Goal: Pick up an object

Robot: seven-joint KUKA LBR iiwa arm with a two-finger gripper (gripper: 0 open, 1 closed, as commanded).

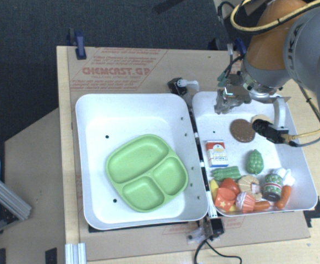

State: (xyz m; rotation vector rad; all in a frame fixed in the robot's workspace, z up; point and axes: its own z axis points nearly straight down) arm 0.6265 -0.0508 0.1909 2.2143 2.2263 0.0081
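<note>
Dark carpet surrounds a cardboard-topped bench, and we start at the left bin, which holds a green divided tray sitting a little toward the near edge.

Crossing the seam to the right bin, things get busy. A small white-and-red box lies near the seam, long axis running away from the camera. Just past it, further back, sits a flat brown disc. A green bumpy piece is to the right of the box, and along the near edge a heap of toy food crowds together, pieces touching one another.

Now the arm, reaching in from the right. Its gripper hangs over the bin's far-left corner, and nothing sits between its fingers. Whether they are spread or pressed together, I cannot tell from this angle.

The relation that counts: the disc lies just toward the camera and slightly right of the gripper, the nearest candidate, with the box a bit further toward the camera. My read is that a short shift nearward and a descent would put it over the disc, though a flat disc looks hard to pinch; the box may be the friendlier target.
</note>
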